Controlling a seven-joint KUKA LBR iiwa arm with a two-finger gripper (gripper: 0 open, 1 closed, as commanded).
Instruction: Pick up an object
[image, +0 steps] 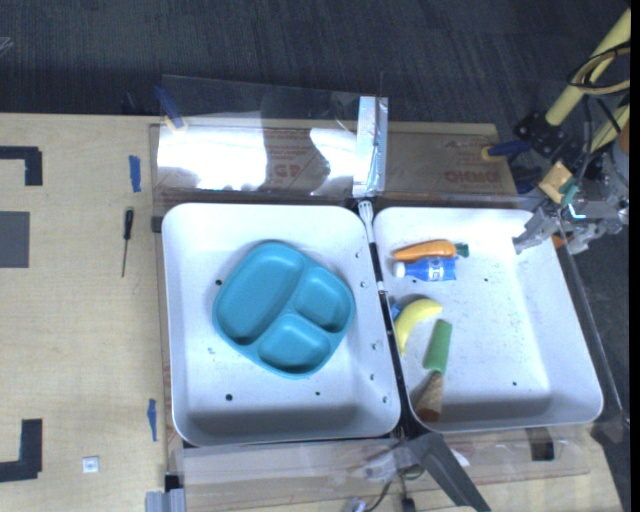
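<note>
The right bin (520, 330) holds several small objects along its left side. An orange carrot (425, 249) lies above a blue-and-white tube (428, 268). Below them sit a yellow banana-like piece (414, 318), a green block (437, 344) and a brown object (429, 393) near the front left corner. My gripper (553, 226) hovers over the bin's far right corner, well away from all of them and with nothing seen in it.
The left bin (190, 250) holds a blue divided plate (284, 306). A clear plastic panel (262, 150) stands behind the left bin. Yellow and blue cables (580, 80) hang at the upper right. A wooden bench (70, 300) extends to the left.
</note>
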